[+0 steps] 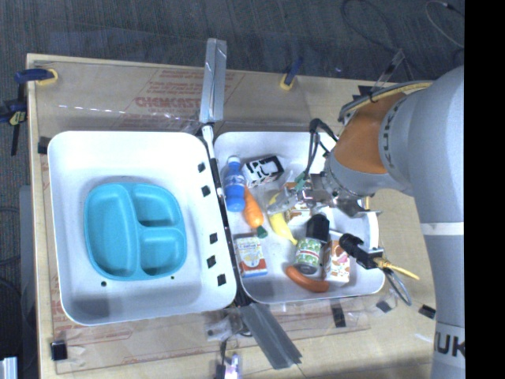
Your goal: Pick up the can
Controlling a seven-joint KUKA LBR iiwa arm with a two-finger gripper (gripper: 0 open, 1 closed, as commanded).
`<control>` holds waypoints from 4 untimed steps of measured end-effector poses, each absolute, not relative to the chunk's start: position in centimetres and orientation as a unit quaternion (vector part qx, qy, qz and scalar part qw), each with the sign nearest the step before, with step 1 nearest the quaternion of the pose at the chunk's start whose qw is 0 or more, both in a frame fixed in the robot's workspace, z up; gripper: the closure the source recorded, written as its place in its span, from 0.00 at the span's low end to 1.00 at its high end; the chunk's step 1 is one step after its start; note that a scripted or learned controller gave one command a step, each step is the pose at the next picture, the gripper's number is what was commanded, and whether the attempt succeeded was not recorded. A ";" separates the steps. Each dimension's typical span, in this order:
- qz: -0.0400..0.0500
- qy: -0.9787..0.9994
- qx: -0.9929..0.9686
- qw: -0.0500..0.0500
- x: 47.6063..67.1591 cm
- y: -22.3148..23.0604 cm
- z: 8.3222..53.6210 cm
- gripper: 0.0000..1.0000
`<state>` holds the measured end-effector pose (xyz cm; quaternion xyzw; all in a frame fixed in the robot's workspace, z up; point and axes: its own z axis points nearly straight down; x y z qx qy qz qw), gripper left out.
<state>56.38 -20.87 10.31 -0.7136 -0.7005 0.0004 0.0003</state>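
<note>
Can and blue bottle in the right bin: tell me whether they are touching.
Apart. The camera view shows the can and the blue bottle well separated, with the carrot and the banana lying between them.

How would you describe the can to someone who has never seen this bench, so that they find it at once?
Start at the right bin, the one crowded with groceries. Near its edge closest to the view's bottom, the can stands upright, just above a reddish sausage and left of a small red-and-white carton. It alone is a cylinder with a green label.
</note>
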 end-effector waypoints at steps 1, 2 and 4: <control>0.000 -0.701 -0.713 -0.001 56.5 -21.0 11.5 1.00; 0.001 -0.613 -0.790 0.002 60.4 -15.9 19.4 1.00; 0.002 -0.410 -0.912 0.002 65.0 -17.9 23.6 1.00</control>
